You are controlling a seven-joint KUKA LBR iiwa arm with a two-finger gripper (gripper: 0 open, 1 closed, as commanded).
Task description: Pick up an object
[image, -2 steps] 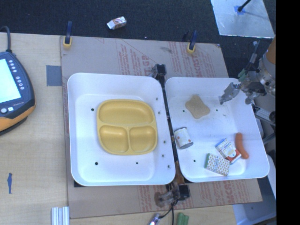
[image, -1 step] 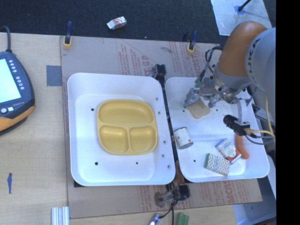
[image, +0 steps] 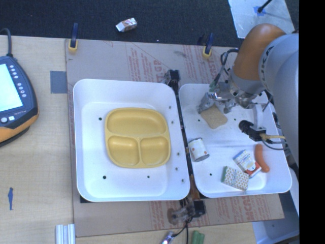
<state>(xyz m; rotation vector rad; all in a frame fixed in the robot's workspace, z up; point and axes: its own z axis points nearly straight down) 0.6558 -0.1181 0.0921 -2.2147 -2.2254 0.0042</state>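
Closest, by the right bin's [image: 223,154] near rim, lies a speckled pad [image: 235,178]. Just beyond it are a small packet [image: 246,161] and an orange stick [image: 261,158], the two touching or nearly so. A short can [image: 197,149] lies on its side against the bin's left wall.

At the far end sits a tan block [image: 214,118], flat on the floor and turned at a slant. It is the likeliest thing to pick, since the pincer [image: 217,99] hangs right at its far edge. Whether the pincer is released, clenched, or already on the block I cannot tell from this angle.

The block looks like a sponge or a slab of light wood. I judge it light, not fragile, and matt enough to grip without slipping. If it is sponge it will give under pressure, so a firm squeeze should do no harm. The best hold seems to be across its two opposite side faces, near the middle, with the pincer turned to match the slant.

The bin floor is smooth white plastic and probably slick, so a glancing touch could push the block away rather than catch it. The block has bare floor on all sides, with the can well apart and the far wall near. The left bin [image: 89,136] holds a yellow plate [image: 137,136]. Both bins rest on the desk [image: 40,177].
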